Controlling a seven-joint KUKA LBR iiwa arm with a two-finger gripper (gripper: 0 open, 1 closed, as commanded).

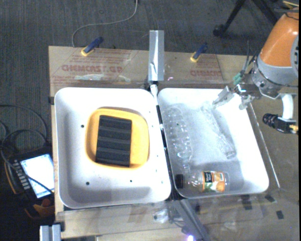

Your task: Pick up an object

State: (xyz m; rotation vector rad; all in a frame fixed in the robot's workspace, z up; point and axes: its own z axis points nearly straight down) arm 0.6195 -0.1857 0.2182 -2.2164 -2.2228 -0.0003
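Note:
My gripper [231,101] hangs over the far right corner of the right bin [258,149], below the arm's orange band, and stands open with nothing between its fingers. In that bin lie two clear plastic bottles, one [178,133] along the left wall and another [218,132] in the middle, just below and left of the gripper. A third clear bottle with an orange label [206,180] lies by the near wall. The left bin [70,149] holds a yellow block with a black ribbed top [116,138].
A metal post [156,56] rises at the back between the two bins. Two blue and yellow clamps [92,45] [199,51] grip the board's far edge. Cables and a tablet [32,172] lie on the floor to the left.

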